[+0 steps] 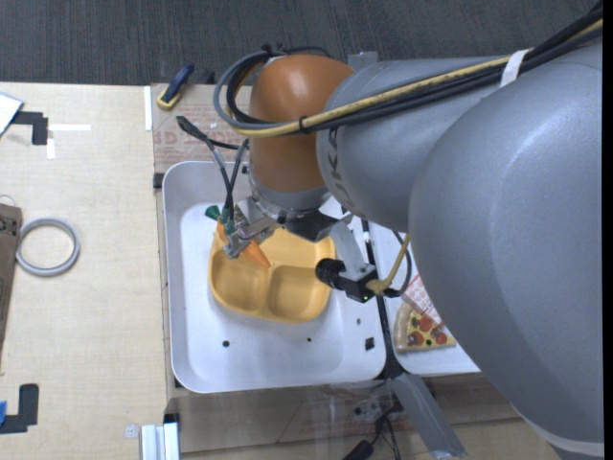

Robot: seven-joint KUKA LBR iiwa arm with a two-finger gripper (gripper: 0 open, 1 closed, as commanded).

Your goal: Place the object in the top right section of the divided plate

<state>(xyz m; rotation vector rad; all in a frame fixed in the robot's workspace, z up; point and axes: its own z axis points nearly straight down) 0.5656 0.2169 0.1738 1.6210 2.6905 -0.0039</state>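
My gripper hangs over the far-left rim of the yellow divided plate, which sits in the middle of the left white bin. A small orange carrot with a green top shows right at my fingers, apparently pinched between them, low over the plate's upper left edge. A pizza slice toy lies in the right bin
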